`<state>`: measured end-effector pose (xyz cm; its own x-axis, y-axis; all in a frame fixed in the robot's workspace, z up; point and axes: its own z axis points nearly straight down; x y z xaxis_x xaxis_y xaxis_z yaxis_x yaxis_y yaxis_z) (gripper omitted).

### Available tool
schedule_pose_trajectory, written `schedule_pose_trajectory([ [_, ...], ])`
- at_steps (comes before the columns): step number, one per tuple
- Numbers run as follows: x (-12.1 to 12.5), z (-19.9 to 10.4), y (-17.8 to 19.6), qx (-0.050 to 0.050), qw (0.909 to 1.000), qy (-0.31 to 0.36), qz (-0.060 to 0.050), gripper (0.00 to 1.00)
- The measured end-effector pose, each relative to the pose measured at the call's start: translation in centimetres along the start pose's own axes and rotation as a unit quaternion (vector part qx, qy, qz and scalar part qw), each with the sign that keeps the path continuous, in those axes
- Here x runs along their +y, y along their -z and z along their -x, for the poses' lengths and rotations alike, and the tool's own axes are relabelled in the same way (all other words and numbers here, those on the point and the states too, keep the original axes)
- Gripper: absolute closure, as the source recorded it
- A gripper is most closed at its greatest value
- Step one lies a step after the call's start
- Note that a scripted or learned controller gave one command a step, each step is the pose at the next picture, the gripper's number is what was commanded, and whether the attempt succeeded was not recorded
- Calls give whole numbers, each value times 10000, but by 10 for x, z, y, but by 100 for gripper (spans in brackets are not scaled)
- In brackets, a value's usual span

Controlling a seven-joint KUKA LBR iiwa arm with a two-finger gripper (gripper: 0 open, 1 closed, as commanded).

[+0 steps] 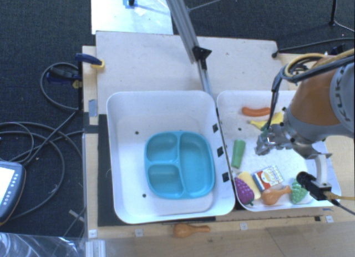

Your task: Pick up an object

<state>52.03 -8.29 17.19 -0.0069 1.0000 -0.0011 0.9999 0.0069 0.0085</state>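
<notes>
While the small white-and-red toy carton (pixel 269 177) lies flat in the right-hand shallow white bin (pixel 228 101), the grey metal two-finger gripper (pixel 265 142) hovers just above it, nothing visibly held; how far it's open I cannot tell. Crowded spot: purple plastic grapes (pixel 243 190) and tan toy drumstick (pixel 274 195) nearby could get nudged or grabbed instead.

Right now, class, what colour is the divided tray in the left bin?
Light blue tray, seen best in the camera view.
</notes>
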Motion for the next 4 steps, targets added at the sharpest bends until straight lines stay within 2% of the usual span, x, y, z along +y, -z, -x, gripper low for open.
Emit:
schedule_pose_trajectory([
  [2, 5, 1, 97, 0, 10000, -1, -5, 100],
  [3, 13, -44, 91, 12, 10000, 14, -31, 100],
  [4, 41, -93, 81, 12, 10000, 18, -28, 100],
])
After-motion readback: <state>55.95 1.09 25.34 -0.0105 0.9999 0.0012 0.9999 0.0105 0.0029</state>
